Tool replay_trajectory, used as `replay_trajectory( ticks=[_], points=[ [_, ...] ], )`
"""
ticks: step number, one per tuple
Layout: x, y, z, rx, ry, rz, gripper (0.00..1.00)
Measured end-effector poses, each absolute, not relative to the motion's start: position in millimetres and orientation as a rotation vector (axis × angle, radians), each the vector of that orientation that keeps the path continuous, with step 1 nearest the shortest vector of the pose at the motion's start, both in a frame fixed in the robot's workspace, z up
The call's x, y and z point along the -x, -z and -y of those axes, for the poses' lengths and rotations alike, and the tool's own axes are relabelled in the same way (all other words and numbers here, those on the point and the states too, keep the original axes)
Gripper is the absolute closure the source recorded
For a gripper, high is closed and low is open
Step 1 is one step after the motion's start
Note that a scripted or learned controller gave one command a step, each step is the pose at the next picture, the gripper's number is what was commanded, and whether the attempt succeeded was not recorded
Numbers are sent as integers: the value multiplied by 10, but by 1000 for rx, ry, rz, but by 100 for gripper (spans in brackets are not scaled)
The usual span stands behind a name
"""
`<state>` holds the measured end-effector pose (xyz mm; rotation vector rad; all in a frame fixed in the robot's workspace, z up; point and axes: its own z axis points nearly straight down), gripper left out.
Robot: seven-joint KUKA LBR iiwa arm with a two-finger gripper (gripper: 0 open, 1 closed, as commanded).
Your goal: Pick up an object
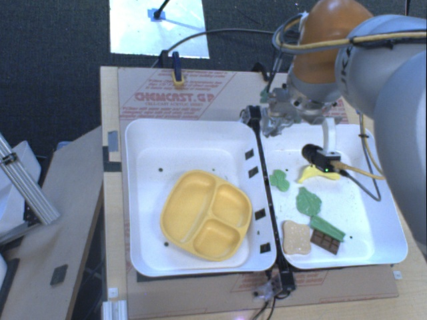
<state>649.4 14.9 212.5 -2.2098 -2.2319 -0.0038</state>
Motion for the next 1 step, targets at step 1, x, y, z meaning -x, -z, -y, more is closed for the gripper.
replay_trajectory(
  ticks=[1],
  points=[
    [-6503,-2263,-731,2210,6,2233,100]
  ],
)
